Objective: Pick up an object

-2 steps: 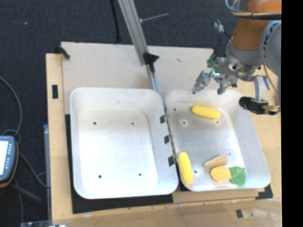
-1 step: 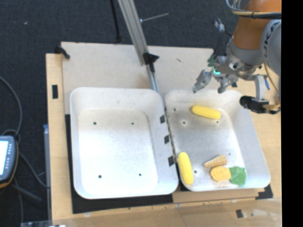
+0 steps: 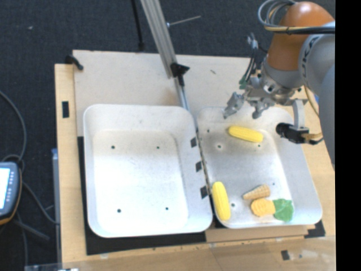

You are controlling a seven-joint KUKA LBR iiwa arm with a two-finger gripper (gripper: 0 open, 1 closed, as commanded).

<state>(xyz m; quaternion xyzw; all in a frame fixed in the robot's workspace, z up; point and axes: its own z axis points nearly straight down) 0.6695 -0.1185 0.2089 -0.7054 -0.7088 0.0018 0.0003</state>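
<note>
Arm: grey, orange-banded, reaching in from the right, wrist bent down over the right white bin.
Hand: fingers spread wide, holding nothing, poised just above the yellow plastic corn cob.

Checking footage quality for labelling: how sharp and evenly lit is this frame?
Camera view: light is soft and even, with no harsh glare on the white bins; the corn cob beneath the hand casts only a faint shadow; the detail is coarse and slightly soft, and the black floor is dim.
</note>
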